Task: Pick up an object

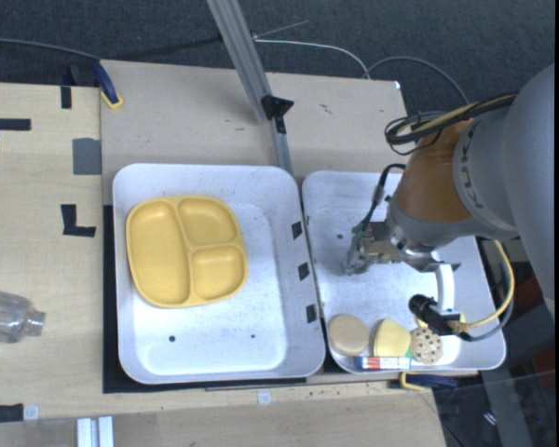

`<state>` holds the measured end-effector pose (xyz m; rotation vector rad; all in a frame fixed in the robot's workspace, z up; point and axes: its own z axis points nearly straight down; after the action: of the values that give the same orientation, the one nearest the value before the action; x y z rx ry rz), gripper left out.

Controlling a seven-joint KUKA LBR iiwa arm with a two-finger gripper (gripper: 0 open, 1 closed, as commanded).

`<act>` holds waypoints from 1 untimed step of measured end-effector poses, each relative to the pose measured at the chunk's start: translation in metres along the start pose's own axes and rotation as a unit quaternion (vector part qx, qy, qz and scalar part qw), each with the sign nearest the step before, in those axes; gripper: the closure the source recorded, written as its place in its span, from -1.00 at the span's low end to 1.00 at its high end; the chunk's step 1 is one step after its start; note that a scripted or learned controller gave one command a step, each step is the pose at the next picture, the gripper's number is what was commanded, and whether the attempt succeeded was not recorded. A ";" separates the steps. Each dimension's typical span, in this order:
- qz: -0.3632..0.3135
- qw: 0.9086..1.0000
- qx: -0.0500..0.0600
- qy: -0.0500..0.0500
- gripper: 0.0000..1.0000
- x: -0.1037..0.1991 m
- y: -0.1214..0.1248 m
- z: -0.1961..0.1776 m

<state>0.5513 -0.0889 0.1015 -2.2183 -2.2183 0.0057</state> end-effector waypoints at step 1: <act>0.001 1.000 -0.005 0.000 1.00 -0.014 -0.044 0.011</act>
<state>0.5068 -0.1030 0.0905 -2.2253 -2.2215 -0.0039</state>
